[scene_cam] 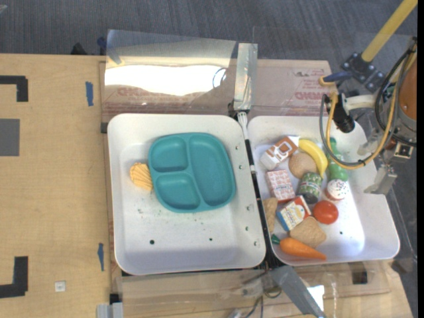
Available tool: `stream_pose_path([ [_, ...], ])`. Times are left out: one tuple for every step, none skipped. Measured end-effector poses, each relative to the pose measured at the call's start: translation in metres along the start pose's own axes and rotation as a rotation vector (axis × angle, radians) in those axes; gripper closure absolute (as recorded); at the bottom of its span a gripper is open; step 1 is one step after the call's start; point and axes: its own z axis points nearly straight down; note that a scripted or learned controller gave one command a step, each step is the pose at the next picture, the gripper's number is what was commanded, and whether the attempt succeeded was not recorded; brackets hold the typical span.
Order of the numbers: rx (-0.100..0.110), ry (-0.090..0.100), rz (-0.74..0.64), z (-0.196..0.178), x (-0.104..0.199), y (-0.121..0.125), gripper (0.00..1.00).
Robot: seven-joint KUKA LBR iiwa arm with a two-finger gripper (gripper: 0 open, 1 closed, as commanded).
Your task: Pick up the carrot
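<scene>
The carrot (302,248) lies at the right bin's (381,240) near-left corner, touching a bread slice (308,231). The gripper (383,177) hangs over that bin's right edge; its grip state I cannot tell

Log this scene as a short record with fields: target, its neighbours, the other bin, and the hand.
target: carrot, lying at the near edge of the right bin
neighbours: bread slice just behind it, tomato further back
left bin: teal divided plate, yellow shell-shaped piece beside it
hand: over the right bin's far side, apart from the carrot
</scene>
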Motion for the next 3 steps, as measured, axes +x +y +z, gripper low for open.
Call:
stream_pose_path([
  [-0.003, 0.007, 0.165, 0.122, 0.024, 0.005, 0.00],
  [-0.004, 0.003, 0.046, 0.090, -0.007, -0.023, 0.00],
  [-0.003, 0.003, 0.053, 0.073, -0.049, -0.058, 0.00],
])
